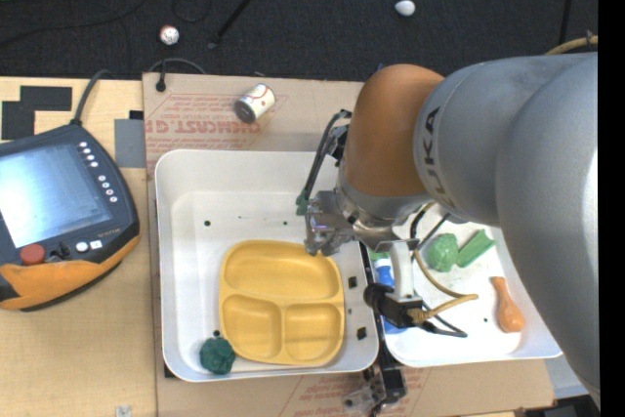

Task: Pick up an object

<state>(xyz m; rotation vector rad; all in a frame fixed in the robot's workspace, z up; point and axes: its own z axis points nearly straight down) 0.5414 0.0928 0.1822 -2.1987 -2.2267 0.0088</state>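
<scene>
Yellow divided tray (pixel 283 303) lies flat in the left bin (pixel 181 210), a green ball (pixel 218 354) beside its corner. Above its far edge hangs the gripper (pixel 320 234); whether it is clenched I cannot tell. Closing on that thin rim could slip off.

left bin (pixel 176 210): divided tray (pixel 283 303) in front half, ball (pixel 218 354) at tray's front-left corner | right bin (pixel 527 347): arm (pixel 469 161) above | pendant (pixel 59 205) left of bins
</scene>
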